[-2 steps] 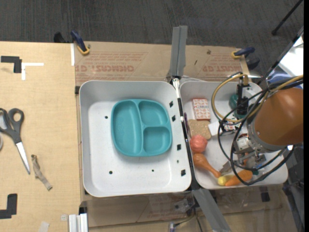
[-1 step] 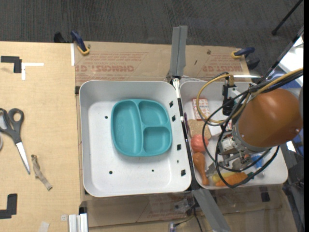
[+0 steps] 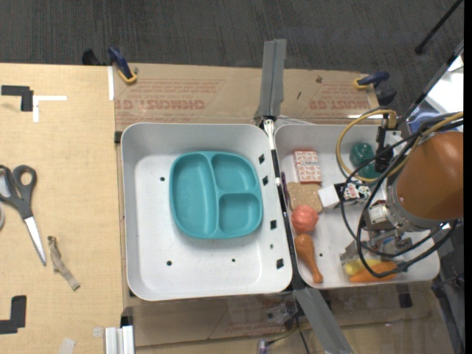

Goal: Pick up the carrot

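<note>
The carrot [image 3: 375, 273] is an orange tapered piece lying along the front wall of the right bin [image 3: 332, 127], near its front right corner. My gripper [image 3: 363, 252] hangs right above it, low in the bin, under the grey wrist and a tangle of cables. The carrot's upper edge is partly hidden by the gripper body. A small yellow piece [image 3: 352, 262] lies against the carrot's left end. I cannot see whether the gripper touches the carrot.
The right bin also holds an orange-brown drumstick [image 3: 308, 257], a reddish ball [image 3: 304, 218], a tan cracker [image 3: 302, 195], a small pink box [image 3: 307, 166] and a teal item [image 3: 361, 153]. A teal divided plate [image 3: 217, 195] lies in the left bin [image 3: 140, 271]. Scissors [image 3: 23, 198] lie far left.
</note>
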{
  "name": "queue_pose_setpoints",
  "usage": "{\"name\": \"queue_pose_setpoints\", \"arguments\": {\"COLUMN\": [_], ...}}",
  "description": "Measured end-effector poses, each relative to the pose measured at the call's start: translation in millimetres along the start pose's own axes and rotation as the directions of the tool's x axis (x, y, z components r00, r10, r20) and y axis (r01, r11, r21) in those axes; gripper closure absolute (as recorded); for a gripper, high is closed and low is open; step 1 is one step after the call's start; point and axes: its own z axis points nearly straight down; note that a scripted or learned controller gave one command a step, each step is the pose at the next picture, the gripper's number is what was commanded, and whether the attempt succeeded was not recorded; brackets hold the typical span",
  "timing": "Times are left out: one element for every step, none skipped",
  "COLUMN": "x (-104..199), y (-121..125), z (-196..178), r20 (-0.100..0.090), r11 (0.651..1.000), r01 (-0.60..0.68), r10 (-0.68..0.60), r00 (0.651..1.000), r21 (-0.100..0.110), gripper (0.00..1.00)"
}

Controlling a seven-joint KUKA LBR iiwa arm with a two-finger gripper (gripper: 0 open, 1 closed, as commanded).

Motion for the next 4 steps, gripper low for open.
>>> {"name": "queue_pose_setpoints", "arguments": {"x": [56, 57, 47, 71], "y": [-6, -7, -27, -1], "z": [7, -3, -91, -21], "r20": [0.021, 0.017, 0.001, 0.002], "r11": [0.998, 0.998, 0.954, 1.000], "r01": [-0.057, -0.060, -0.300, 0.009], "r10": [0.057, 0.060, 0.300, -0.009], "r00": [0.998, 0.998, 0.954, 1.000], "r21": [0.005, 0.005, 0.001, -0.001], "gripper": [0.00, 1.00, 1.00, 1.00]}}
